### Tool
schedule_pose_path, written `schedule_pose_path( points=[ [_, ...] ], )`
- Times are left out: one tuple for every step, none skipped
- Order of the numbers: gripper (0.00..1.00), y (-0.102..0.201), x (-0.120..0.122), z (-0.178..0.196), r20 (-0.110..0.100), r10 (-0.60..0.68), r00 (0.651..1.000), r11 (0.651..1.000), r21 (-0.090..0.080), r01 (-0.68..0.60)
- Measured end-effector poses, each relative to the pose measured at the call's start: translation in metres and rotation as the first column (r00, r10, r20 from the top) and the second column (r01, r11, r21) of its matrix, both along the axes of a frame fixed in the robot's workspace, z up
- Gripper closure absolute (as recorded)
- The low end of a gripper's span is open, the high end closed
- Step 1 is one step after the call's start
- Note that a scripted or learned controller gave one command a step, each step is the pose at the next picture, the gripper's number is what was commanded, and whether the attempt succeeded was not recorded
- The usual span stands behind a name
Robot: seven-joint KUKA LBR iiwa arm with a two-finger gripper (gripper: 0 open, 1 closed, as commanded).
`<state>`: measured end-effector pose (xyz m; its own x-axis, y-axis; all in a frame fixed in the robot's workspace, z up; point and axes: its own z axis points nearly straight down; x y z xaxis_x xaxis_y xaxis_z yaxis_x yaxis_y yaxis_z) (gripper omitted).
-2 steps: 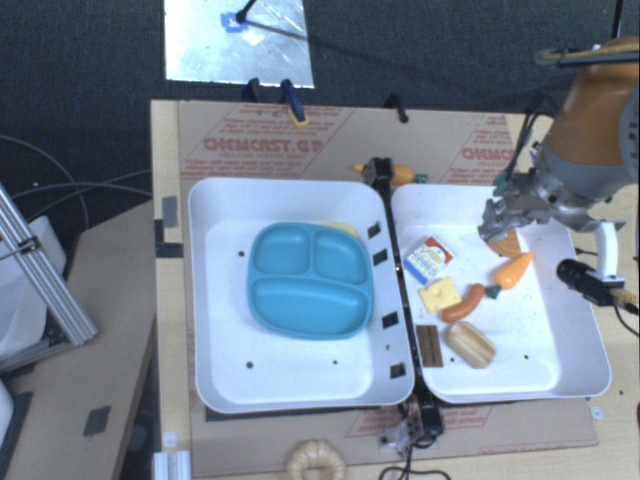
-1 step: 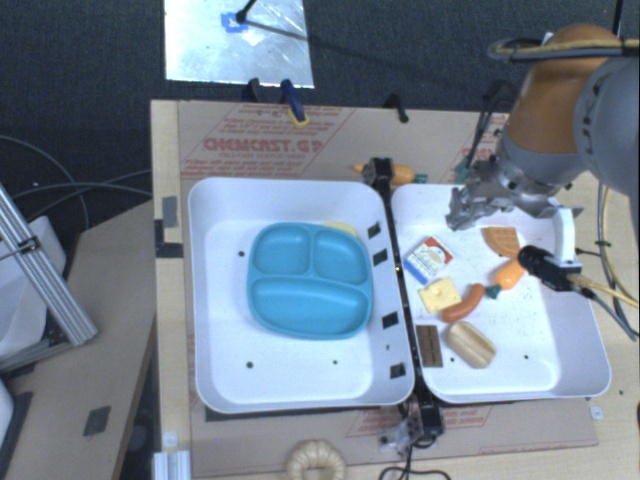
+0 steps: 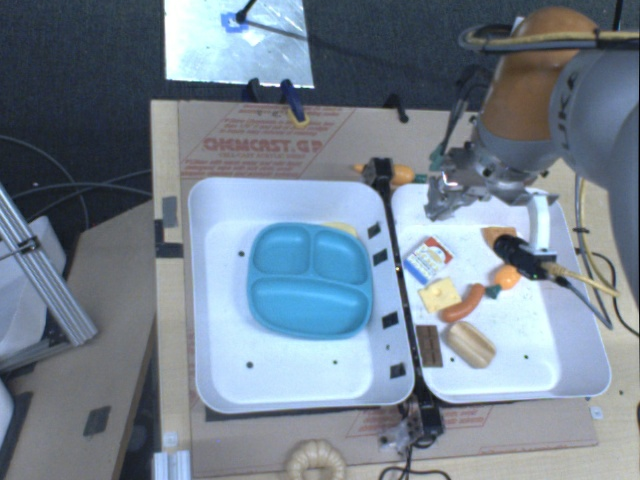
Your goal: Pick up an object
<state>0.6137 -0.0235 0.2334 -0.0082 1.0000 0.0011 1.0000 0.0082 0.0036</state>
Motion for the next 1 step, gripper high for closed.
schedule_pose_path(
  points=[
    [1.00,0.0040,-0.0030,-0.0190,-0.002,-0.002,1.000,1.000,-0.002,0.002]
  ],
)
